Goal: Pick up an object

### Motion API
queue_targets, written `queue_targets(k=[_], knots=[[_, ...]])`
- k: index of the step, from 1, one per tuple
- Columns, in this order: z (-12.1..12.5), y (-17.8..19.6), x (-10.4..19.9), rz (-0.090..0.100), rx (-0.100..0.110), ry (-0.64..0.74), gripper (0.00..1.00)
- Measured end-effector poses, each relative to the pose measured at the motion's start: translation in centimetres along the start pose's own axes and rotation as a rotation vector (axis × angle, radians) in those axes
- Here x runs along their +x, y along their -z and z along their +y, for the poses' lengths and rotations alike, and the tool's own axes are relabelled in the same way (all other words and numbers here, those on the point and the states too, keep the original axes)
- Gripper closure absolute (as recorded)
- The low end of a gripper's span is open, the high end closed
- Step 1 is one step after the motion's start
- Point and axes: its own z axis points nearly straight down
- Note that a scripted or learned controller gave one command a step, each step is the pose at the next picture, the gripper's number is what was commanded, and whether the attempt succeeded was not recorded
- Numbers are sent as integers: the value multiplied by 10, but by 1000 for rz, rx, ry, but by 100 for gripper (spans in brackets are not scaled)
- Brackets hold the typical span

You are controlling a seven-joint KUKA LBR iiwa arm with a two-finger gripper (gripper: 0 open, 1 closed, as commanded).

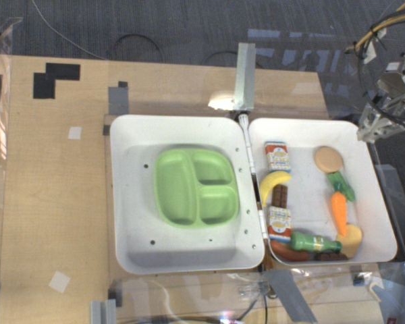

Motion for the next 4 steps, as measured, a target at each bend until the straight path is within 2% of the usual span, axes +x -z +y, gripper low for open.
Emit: queue_targets(k=[1, 2, 3, 4], knots=[[-28, 6, -20, -2, 2, 251, 100], [-27, -30, -21, -2, -2, 600, 100], [-29, 105, -21, -2, 14, 500, 100], [-29, 113, -23, -8, 12, 501, 100]])
